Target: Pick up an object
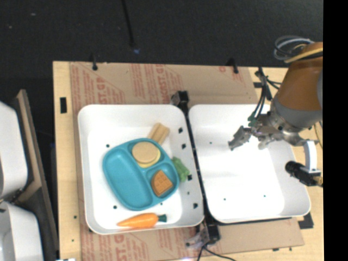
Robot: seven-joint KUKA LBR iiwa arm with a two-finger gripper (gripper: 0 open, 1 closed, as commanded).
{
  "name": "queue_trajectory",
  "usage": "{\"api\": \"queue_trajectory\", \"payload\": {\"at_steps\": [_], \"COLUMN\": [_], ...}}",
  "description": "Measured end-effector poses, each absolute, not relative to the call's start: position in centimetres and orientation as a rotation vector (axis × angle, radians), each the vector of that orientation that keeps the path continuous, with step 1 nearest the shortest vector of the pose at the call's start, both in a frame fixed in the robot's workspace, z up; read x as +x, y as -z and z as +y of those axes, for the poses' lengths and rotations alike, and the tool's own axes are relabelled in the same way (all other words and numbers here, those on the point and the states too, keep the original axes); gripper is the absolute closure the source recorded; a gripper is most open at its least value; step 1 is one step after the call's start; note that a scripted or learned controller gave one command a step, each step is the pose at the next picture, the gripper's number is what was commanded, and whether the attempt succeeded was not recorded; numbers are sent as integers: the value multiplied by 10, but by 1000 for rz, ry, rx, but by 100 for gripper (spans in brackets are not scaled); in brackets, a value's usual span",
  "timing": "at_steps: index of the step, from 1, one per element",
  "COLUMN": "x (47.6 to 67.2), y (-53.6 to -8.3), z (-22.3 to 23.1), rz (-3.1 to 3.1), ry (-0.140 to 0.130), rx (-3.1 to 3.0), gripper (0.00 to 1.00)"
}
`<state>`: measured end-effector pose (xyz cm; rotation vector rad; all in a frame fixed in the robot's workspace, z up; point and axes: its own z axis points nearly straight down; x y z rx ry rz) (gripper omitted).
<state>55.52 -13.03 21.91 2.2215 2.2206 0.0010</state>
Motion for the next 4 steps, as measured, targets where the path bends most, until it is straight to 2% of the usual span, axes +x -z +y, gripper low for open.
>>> {"api": "queue_trajectory", "payload": {"at_steps": [1,2,3,4], "x": [584,576,579,560], "y": [-151,-155,-180,-202], "z": [-137,-154,-170,-222], "rz": [2223,2219,2218,2256], "ry": [4,0,-2,0], "rx": [2223,2223,2221,2183], "gripper": [0,0,0,0]}}
